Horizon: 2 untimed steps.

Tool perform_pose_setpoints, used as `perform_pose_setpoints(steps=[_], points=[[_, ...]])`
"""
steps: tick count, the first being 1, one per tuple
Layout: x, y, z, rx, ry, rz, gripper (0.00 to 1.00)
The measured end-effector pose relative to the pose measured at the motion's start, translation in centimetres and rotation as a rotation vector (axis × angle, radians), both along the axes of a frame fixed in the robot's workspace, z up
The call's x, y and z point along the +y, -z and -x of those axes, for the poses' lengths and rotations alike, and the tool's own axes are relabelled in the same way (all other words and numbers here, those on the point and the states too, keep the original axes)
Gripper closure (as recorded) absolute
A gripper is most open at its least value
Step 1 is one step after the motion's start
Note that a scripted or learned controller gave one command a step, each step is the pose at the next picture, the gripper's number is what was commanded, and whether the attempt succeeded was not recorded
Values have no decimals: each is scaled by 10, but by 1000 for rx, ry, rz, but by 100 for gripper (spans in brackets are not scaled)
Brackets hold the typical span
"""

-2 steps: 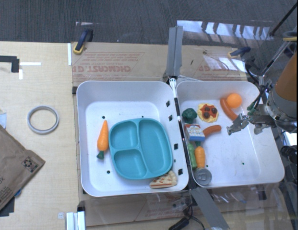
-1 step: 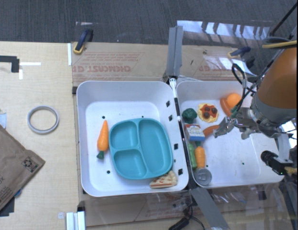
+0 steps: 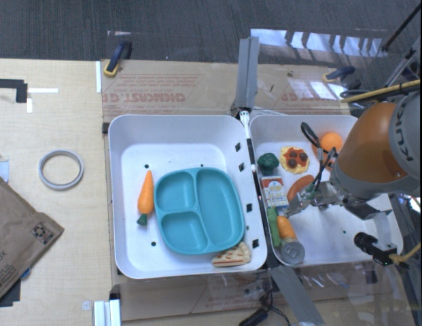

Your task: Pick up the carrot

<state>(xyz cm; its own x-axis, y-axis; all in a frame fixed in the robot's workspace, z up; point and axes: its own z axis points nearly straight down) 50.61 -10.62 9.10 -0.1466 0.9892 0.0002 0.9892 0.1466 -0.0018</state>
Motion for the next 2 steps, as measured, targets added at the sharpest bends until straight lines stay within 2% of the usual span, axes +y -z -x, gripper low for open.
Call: perform_pose_setpoints(steps=[1, 2], points=[[67, -100, 25, -2, -348, 0, 0], [4, -7, 29, 0, -512, -1, 0]])
